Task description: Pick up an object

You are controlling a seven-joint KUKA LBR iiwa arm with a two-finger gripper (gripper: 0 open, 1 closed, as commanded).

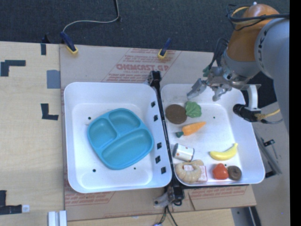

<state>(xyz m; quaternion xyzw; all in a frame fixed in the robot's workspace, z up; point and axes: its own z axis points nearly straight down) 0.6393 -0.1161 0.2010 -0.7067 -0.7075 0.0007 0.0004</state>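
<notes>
On your left, the left bin [75,126] holds a smooth blue divided plate [121,137], three compartments, lying flat near its middle. Across the black divider [160,121], the right bin [254,145] is crowded. You have a flat brown round patty [176,114] touching a crinkled green lettuce piece [193,109], and just below them a tapered orange carrot [193,128]. Lower left lies a small white cylinder [183,151] on its side, with a pale bagel [189,171] beneath it. To the right sit a curved yellow banana [224,153], a glossy red tomato [219,171] and a dark chocolate doughnut [233,173], the last two touching. The gripper [207,92] hangs over the bin's far edge, just above the lettuce, fingers spread wide with nothing between them.
</notes>
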